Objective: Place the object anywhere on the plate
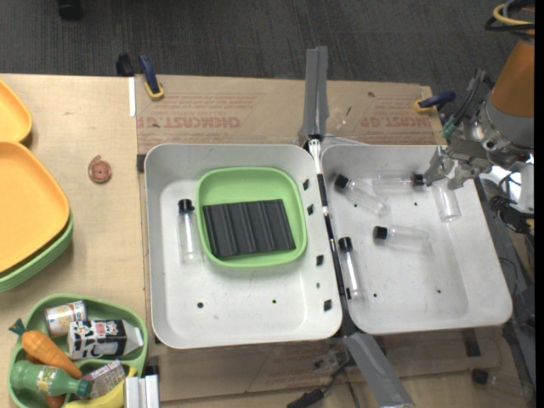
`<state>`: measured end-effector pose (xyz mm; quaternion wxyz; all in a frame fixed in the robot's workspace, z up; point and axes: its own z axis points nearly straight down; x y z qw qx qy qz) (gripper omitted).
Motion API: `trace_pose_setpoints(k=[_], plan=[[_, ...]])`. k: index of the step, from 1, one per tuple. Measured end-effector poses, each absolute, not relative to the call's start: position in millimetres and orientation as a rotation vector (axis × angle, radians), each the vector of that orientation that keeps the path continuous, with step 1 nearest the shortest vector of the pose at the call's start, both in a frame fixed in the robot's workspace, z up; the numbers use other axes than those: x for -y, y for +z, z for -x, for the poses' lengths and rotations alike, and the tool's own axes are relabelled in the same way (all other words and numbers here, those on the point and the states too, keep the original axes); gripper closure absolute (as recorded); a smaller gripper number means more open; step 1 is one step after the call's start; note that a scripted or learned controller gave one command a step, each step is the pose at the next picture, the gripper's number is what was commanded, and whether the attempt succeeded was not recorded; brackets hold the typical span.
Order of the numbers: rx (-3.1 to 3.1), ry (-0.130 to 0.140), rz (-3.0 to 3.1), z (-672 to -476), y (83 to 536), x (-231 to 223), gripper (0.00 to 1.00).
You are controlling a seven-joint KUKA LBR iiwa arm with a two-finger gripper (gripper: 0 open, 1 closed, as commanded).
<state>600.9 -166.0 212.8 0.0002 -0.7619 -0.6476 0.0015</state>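
Observation:
The green plate [252,185] lies in the left bin [246,313] with a dark ridged slab [248,228] on it. A clear vial with a black cap [185,226] lies in that bin, just left of the plate. Several more clear vials with black caps lie in the right bin [425,304]: one [359,190] at the upper left, one [399,236] near the middle, one [348,269] along the left wall. My gripper [450,175] hangs over the right bin's upper right corner. A clear vial [448,204] shows just below it; whether it is held is unclear.
Cardboard [221,117] lies under and behind the bins. Orange plates [25,202] and a green bowl of toy food [72,347] stand on the bench to the left. A metal divider bar [315,92] rises between the bins at the back.

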Motion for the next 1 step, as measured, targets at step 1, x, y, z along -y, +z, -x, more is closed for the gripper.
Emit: trace_pose_setpoints(k=[1], plan=[[2.034, 0.004, 2.394, -601.0, 212.9, 166.0, 0.0]])
